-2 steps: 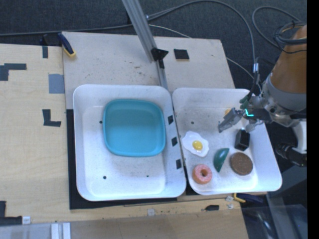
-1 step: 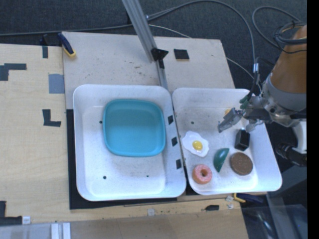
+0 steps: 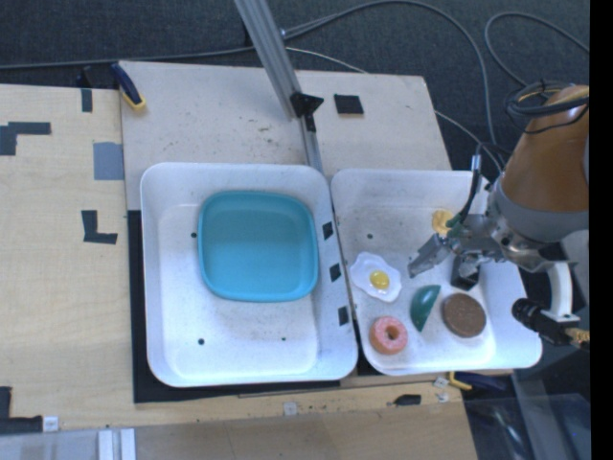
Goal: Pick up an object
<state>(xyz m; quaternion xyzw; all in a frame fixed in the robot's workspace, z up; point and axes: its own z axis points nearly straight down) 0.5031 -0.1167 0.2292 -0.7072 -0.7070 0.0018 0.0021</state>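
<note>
In the right bin (image 3: 383, 195) lie a fried egg toy (image 3: 375, 278), a pink frosted doughnut (image 3: 389, 334), a dark green wedge (image 3: 423, 306), a brown round cookie (image 3: 464, 314) and a small yellow piece (image 3: 441, 221). My gripper (image 3: 442, 259) hangs over the right half of that bin, above the green wedge and the cookie. Its two dark fingers are spread apart, one (image 3: 424, 255) reaching left toward the egg, and nothing sits between them.
The left bin (image 3: 172, 333) holds a turquoise square plate (image 3: 258, 245). A metal pole (image 3: 273, 41) rises from behind the bins. Cables trail across the dark floor at the back right. The grey-and-orange arm (image 3: 546, 175) covers the right bin's far right side.
</note>
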